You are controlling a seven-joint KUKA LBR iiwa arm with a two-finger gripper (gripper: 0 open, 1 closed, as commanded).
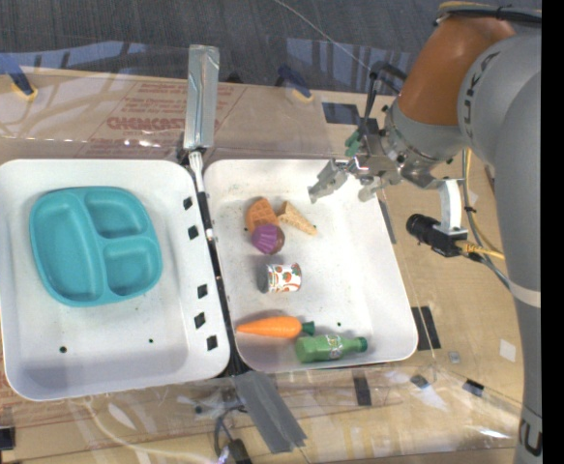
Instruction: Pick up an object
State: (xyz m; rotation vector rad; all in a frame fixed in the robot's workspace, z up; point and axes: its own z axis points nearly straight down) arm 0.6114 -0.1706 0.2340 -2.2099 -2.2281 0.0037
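Note:
The right bin [378, 288] holds several small items. A brown bread-like piece [259, 212], a tan wedge [300, 221] and a purple object [268, 239] cluster near its upper middle. Below them lies a white can with orange marks [283, 278]. An orange carrot [271, 329] and a green bottle [329, 346] lie along the front wall. My gripper [346, 188] hovers over the bin's upper right part, to the right of the tan wedge and apart from it. It is open, with nothing between its fingers.
The left bin [30, 356] carries a teal divided plate [95, 243]. A ridge with black clips [207, 259] separates the two bins. The grey arm with its orange band [446, 56] reaches in from the upper right, and cables [451, 235] hang beside the right bin.

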